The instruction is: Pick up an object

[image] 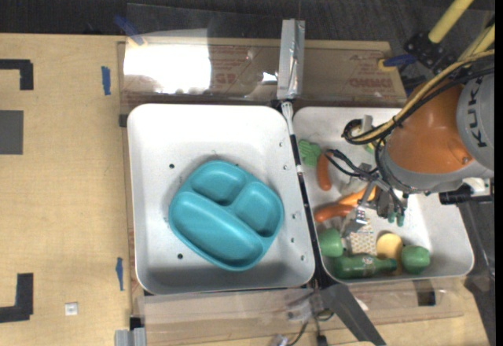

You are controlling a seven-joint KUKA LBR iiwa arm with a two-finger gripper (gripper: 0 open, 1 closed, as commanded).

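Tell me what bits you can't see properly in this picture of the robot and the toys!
- Pincer in the camera view: the wrist and cables cover it, so open or shut is unclear.
- Right bin: the arm hides much of its floor.
- Orange toy: partly under the pincer, shape unclear.
- Small speckled piece beside the yellow ball: too small to identify.
- Green bottle: label too blurred to read.

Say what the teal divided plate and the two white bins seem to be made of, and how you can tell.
Teal divided plate: likely moulded plastic, smooth and matte to satin, with rounded compartments and one even colour. White bins: probably thin formed plastic, slightly glossy, with rounded corners and soft highlights; painted metal cannot be ruled out.
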